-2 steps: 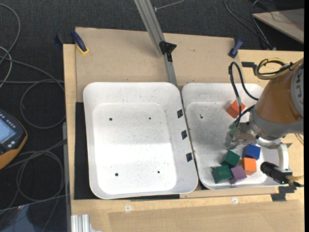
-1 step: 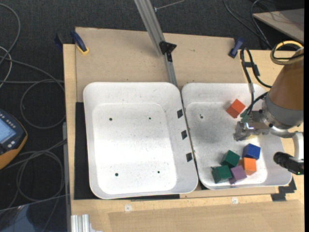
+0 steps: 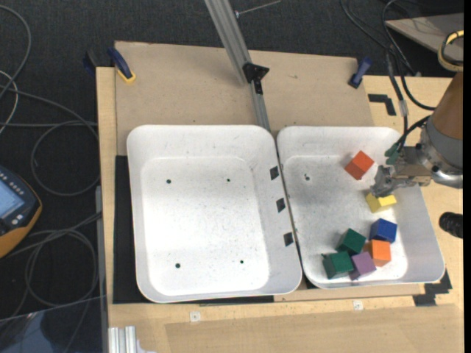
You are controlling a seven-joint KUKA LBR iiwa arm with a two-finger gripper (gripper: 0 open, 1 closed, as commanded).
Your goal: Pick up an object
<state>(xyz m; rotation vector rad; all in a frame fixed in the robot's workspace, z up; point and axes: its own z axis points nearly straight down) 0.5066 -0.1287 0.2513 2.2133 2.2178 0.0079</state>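
The gripper (image 3: pixel 384 188) hangs low over the yellow block (image 3: pixel 380 201) in the right bin (image 3: pixel 316 142), apparently lining up a grasp; whether its fingers are open or closed cannot be told from here.

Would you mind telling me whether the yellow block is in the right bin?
In: the yellow block lies on the right bin's floor, under the gripper.

Dark carpet floor (image 3: pixel 51 43) strewn with looping cables (image 3: pixel 44 219), far from gripper. Tan wooden bench (image 3: pixel 191 79); blue clamps (image 3: pixel 121 65) at rear corners. Slanted metal pole (image 3: pixel 228 28).
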